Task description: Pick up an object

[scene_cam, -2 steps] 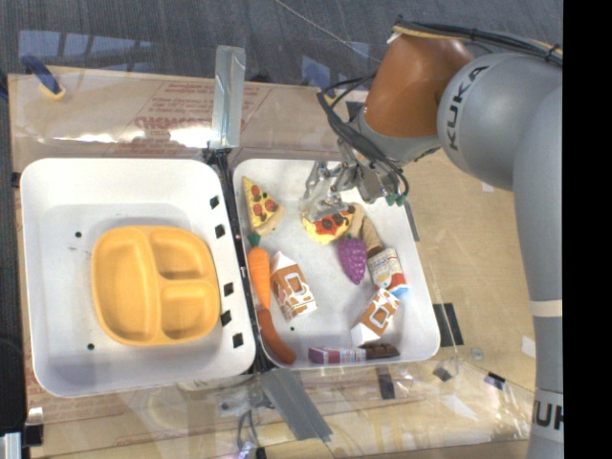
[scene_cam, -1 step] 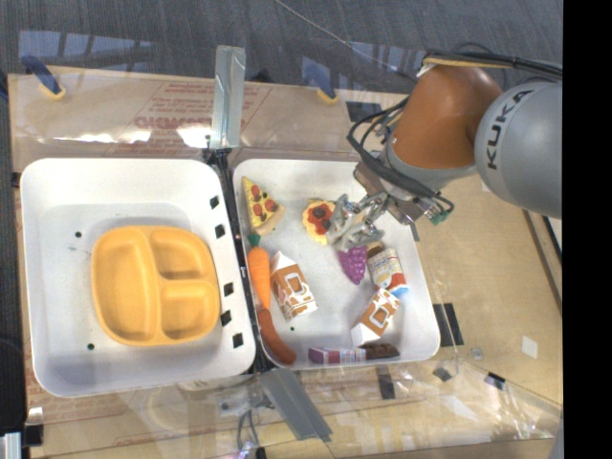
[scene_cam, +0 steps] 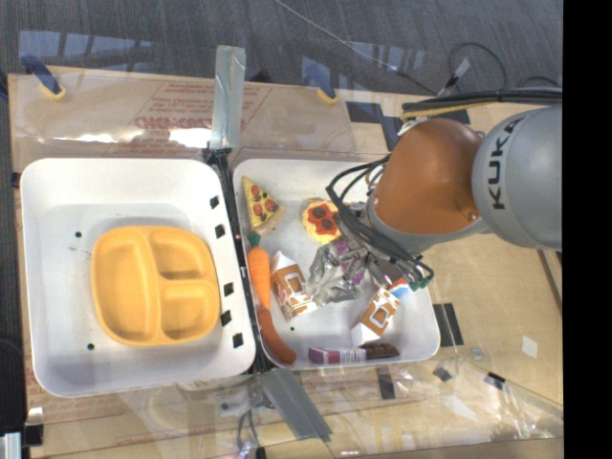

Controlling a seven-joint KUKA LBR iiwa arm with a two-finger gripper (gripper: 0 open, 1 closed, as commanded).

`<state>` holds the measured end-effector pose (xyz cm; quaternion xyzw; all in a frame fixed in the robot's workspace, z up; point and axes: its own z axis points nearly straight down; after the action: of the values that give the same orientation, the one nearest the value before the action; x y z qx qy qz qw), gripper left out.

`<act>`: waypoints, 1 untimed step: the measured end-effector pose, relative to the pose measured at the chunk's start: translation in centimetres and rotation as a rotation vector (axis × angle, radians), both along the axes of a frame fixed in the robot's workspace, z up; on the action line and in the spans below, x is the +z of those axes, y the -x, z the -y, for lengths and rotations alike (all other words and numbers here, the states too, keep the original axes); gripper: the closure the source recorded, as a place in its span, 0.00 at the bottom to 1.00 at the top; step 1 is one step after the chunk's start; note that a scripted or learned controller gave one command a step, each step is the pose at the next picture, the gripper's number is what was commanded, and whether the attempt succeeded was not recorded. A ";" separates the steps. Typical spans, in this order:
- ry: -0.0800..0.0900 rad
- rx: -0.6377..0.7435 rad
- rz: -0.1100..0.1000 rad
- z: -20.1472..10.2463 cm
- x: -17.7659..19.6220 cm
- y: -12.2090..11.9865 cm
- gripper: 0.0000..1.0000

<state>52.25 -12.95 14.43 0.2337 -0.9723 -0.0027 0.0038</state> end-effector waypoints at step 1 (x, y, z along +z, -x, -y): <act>0.002 -0.182 0.002 -4.2 -0.2 -3.1 1.00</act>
<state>55.34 -8.76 14.19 0.1443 -0.9895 -0.0016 0.0030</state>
